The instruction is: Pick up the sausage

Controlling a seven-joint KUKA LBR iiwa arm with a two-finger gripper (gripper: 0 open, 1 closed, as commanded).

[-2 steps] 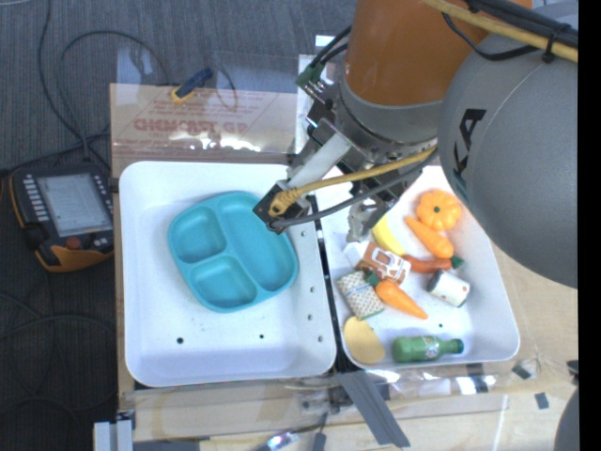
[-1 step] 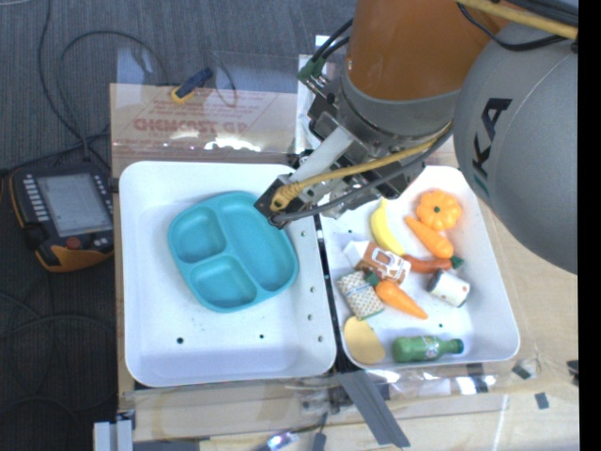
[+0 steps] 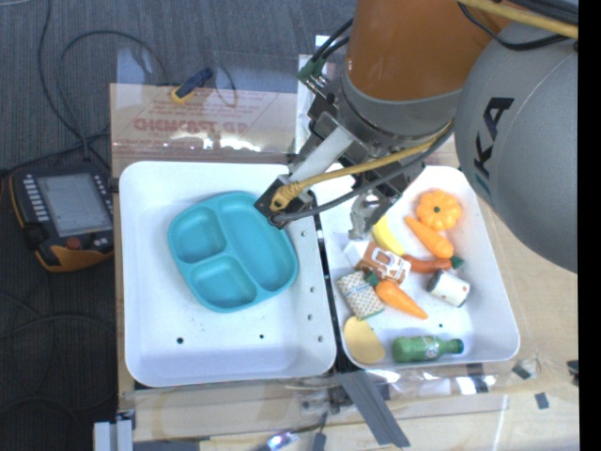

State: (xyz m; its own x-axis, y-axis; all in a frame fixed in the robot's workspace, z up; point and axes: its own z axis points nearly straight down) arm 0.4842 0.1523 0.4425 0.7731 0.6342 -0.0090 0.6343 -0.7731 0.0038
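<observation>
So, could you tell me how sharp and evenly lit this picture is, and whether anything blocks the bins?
Camera view: lighting is soft and even, with faint shadows; the blue plate and the toys, such as the green bottle and the pumpkin, look reasonably sharp. The arm, close to the lens, looms large and soft, covering the top of the right bin. The sausage is partly hidden among toys.
</observation>
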